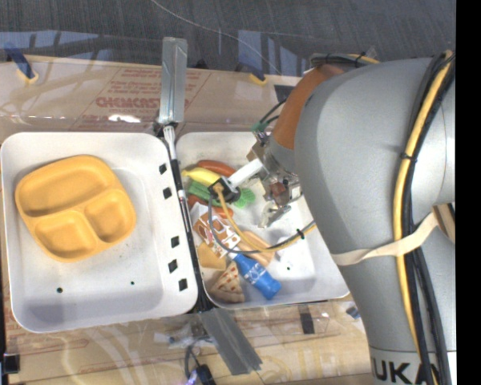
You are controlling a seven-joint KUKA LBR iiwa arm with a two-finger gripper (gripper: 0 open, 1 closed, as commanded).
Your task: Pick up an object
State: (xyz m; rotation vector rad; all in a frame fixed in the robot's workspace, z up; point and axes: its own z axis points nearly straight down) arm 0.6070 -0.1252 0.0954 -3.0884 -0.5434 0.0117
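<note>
Camera view: your gripper [276, 203] hangs over the right bin [325, 275], but I cannot tell how it stands or whether it has anything. The clutter lies at that bin's left side. The blue bottle [255, 275] looks light, stiff and slick; take it across its middle. The yellow tray [74, 207] sits in the left bin [104, 311].

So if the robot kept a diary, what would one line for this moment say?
stage: reaching | end effector: low over right bin, nothing seen held | right bin: toy pile with blue bottle | left bin: yellow divided tray
</note>
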